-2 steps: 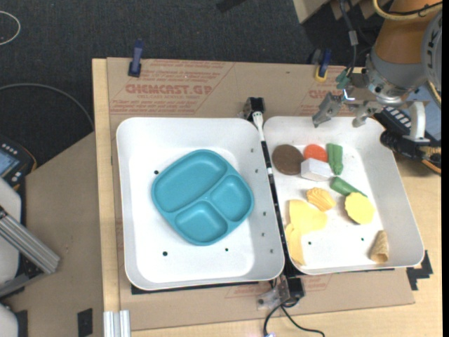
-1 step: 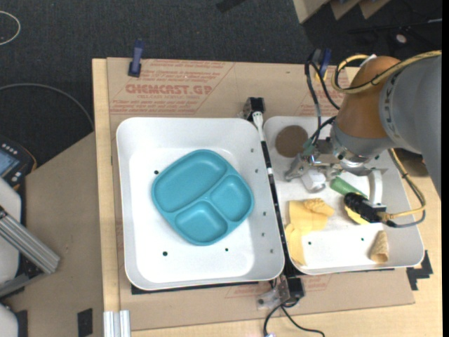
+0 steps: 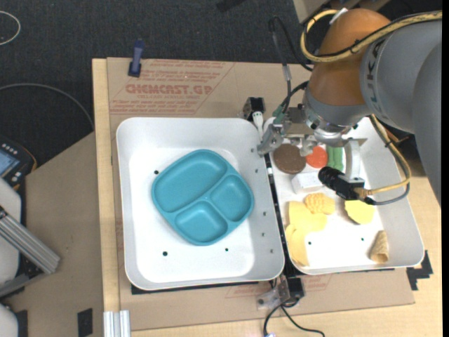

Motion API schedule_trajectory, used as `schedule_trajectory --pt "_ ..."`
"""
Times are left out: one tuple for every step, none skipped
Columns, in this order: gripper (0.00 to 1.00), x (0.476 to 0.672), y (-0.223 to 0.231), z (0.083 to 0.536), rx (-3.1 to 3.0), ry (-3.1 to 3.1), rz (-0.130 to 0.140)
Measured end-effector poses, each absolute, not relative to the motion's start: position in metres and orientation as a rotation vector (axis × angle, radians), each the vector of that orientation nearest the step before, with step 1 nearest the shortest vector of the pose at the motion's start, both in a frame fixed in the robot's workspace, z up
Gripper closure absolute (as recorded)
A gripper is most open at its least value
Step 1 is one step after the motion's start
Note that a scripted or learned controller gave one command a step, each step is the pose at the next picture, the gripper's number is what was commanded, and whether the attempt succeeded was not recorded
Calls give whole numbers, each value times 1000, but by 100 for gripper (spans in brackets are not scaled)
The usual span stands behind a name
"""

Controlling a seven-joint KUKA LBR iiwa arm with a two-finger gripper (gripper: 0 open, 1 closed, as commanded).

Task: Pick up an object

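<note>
in the right bin [image 3: 403, 241], the claw [image 3: 309, 149] is seen low over a brown disc [image 3: 287, 160] and a red piece [image 3: 317, 156]; whether it is clenched cannot be told. below the disc, yellow food pieces [image 3: 309, 220] and a cone [image 3: 379, 246] are found. left of it, a blue divided plate [image 3: 202, 196] is held by the left bin [image 3: 133, 188].

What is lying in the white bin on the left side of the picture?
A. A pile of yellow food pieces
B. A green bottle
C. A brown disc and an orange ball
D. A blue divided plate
D: the left bin holds a blue plate with three compartments, while the yellow pieces and the brown disc lie in the right bin.
</note>
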State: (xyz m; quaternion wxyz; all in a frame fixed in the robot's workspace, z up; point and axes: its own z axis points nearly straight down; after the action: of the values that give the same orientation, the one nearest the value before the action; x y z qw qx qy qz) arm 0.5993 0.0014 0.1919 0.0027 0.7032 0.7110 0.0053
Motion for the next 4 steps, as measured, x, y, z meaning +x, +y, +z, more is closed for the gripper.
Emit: schedule_trajectory --pt "100 598 -6 196 2220 2221 4" --pt "100 541 30 304 2213 2224 13" --pt "100 513 160 341 2204 2240 11" --pt "100 489 106 280 2232 2219 -13"
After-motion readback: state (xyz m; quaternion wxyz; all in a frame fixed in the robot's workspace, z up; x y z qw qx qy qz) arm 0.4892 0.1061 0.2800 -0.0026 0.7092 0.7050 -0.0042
